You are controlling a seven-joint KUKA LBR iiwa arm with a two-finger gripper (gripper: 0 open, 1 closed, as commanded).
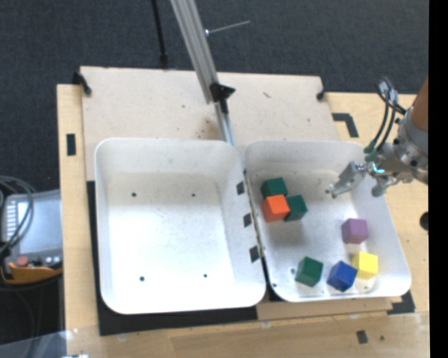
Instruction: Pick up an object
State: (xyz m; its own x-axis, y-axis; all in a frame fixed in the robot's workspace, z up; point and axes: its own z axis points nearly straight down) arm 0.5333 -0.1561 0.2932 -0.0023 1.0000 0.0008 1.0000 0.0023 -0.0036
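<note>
Jaws [356, 176] hanging apart, holding nothing, above right bin [313, 155]; purple cube [354, 230] looking light, rigid, best gripped across flat sides.

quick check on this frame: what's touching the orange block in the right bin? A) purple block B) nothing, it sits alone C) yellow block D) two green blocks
D: the orange block sits in the right bin pressed against one green block behind it and another green block on its right side, while the purple block and yellow block lie well apart.
</note>
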